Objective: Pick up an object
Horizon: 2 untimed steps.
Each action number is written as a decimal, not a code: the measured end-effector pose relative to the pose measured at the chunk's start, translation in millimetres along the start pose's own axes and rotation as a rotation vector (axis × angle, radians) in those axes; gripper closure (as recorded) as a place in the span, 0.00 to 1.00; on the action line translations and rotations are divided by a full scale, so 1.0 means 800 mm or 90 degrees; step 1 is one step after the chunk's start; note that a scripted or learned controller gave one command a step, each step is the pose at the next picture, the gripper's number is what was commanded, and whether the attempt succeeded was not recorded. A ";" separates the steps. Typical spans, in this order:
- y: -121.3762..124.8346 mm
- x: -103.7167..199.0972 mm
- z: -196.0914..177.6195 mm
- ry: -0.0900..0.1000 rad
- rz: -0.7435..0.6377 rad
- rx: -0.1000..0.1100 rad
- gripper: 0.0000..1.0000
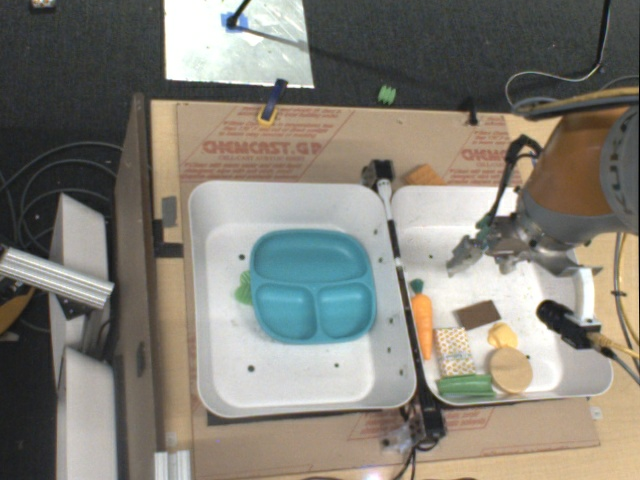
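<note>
Nearest the onlooker, a green bean-shaped toy (464, 386), a round tan wooden disc (511, 371) and a patterned little box (454, 349) crowd the near edge of the right white bin (440, 218), with an orange toy carrot (423, 324) along its left wall, a brown flat block (477, 314) and a yellow piece (503, 336) close by. The grey arm with its orange band (575, 168) leans in from the right, its gripper (470, 253) hanging over bare floor mid-bin, well apart from all of them. Whether its fingers are parted cannot be told; nothing visibly sits between them. The approach seems under way; next it likely must shift toward the near edge and descend. The left white bin (215, 288) carries a blue divided plastic plate (312, 284).
</note>
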<state>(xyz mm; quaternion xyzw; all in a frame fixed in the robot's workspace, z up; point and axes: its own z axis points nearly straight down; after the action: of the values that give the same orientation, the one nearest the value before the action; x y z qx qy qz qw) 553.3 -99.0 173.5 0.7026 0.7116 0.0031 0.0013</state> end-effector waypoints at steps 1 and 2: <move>-0.046 -0.077 0.111 0.000 0.012 0.001 0.00; -0.044 -0.074 0.097 -0.002 0.007 0.001 1.00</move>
<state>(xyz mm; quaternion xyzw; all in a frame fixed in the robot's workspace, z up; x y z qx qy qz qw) 519.1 -158.4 95.5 0.7065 0.7077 0.0015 0.0015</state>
